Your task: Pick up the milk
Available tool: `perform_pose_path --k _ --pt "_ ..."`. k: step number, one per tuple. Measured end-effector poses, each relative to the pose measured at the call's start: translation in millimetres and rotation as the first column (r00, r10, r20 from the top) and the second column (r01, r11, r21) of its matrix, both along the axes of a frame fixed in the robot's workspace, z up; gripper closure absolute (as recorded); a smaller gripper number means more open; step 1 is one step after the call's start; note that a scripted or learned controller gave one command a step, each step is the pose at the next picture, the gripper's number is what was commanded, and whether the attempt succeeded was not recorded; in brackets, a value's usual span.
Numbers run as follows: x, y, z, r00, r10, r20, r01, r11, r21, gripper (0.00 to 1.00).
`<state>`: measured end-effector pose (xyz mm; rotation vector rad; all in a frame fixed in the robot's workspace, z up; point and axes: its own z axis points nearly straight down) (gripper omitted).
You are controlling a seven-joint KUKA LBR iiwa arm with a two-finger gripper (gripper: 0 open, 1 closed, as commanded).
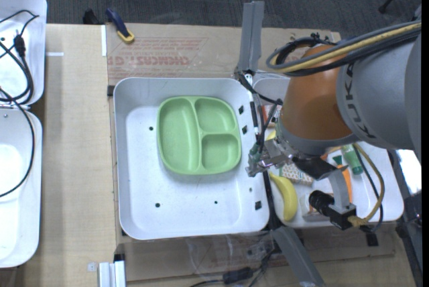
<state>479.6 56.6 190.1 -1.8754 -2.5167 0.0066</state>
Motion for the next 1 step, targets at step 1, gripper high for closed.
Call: perform_pose_path --k 1 --pt "-2.8 41.2 0.0 0.947 -0.322 0.002 0.322 0.947 -0.002 1.00"
